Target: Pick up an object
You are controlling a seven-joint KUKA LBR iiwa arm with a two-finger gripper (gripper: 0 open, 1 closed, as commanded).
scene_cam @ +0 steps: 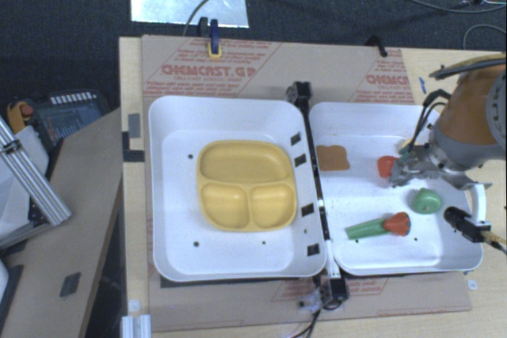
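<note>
In the right-hand bin (372,249) there are four small things to choose from. A small red piece (386,165) lies nearest the gripper (402,172), just at its tip and touching or almost touching it. The gripper is low over the bin floor here, but from this angle it is too small and dark to tell how it is set.

Just below and to the right of the red piece sits a rounded green object (427,201), close beside the wrist. Lower still, toward the near wall of the bin, lies a long green piece with a red end (378,226), stretched out on its side with the red end pointing right. It sits apart from the gripper. Over on the bin's left side, near the divider, a flat brown piece (332,158) lies well away from the others.

The grey arm (471,131) with its orange band reaches in from the right and hangs over the bin's right edge, covering part of that corner. A black fitting (463,222) sticks out beneath it, near the green object.

The left-hand bin (170,170) holds a yellow divided tray (242,184), set flat near its middle, with one wide compartment at the back and two smaller ones in front. Both bins rest on a brown board (261,63) printed with red lettering.
</note>
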